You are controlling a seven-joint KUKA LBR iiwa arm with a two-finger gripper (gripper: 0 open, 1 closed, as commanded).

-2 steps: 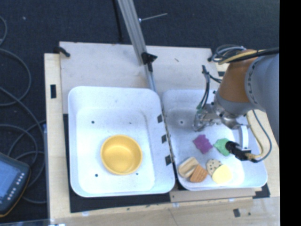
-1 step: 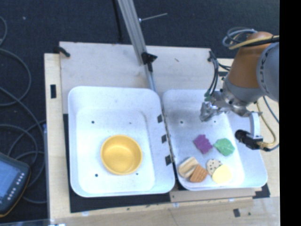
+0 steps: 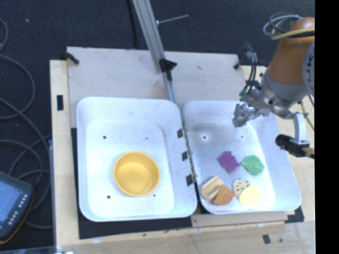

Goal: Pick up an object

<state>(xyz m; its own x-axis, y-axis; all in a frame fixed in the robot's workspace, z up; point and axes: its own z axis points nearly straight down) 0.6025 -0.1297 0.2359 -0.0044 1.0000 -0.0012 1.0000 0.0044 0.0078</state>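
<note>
Two white bins, left [image 3: 95,115] and right [image 3: 275,189], of smooth, faintly speckled plastic with a soft sheen. Yellow bowl [image 3: 136,173] in smooth, slightly glossy plastic. Purple piece [image 3: 228,161], green piece [image 3: 253,164] and pale yellow piece [image 3: 251,196] matt, like moulded plastic or foam. Table [image 3: 116,67] of pale, matt board, lightly scuffed. Slanted post [image 3: 148,23] of ribbed, bright metal. Arm [image 3: 290,57] with a glossy orange shell; gripper [image 3: 241,118] of dull grey metal.
</note>
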